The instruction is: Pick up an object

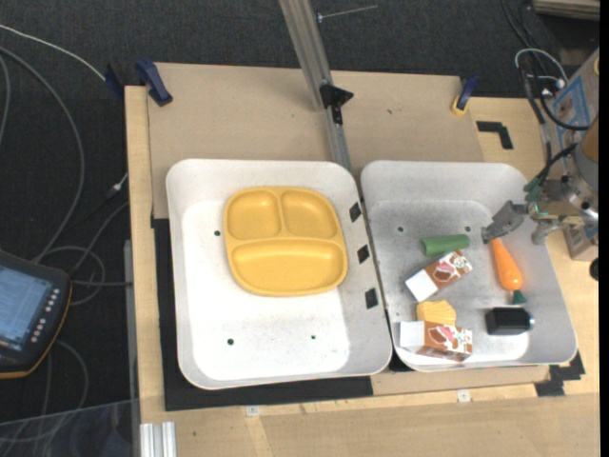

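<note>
The right bin [428,181] holds several small objects. An orange carrot [507,265] lies near its right side, with a green piece [445,245] to its left. A brown-and-white carton [441,274], a yellow item [436,311], another printed carton [443,337] and a black block [507,321] lie toward the front. My gripper [521,227] hangs over the bin's right part, just above and behind the carrot's top end. Its fingers are spread open, and nothing is between them.
The left bin [195,284] holds a yellow divided plate [284,240]. A slanted metal pole [306,46] rises from the back between the bins. Blue clamps [152,82] grip the bench's back edge. Cables and the arm's body crowd the right side.
</note>
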Robot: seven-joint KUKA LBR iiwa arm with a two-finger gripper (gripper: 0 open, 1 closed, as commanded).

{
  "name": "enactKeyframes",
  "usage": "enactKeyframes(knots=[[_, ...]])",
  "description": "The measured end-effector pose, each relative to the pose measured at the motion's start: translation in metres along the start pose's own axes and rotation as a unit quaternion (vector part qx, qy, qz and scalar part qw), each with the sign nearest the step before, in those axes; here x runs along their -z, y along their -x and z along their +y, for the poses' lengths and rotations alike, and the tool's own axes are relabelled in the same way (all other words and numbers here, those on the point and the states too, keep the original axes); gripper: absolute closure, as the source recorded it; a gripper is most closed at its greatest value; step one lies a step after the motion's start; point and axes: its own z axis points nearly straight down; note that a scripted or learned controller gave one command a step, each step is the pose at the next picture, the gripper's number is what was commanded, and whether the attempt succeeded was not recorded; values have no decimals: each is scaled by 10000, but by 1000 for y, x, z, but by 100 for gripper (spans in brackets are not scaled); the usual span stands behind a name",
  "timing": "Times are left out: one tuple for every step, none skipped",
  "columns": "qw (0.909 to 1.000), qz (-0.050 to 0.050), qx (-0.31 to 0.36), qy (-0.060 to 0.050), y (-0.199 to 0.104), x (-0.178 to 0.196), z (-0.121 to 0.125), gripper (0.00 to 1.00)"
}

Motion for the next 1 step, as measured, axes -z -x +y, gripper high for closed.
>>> enactKeyframes(knots=[[10000,0,0,1,0,0,0,0]])
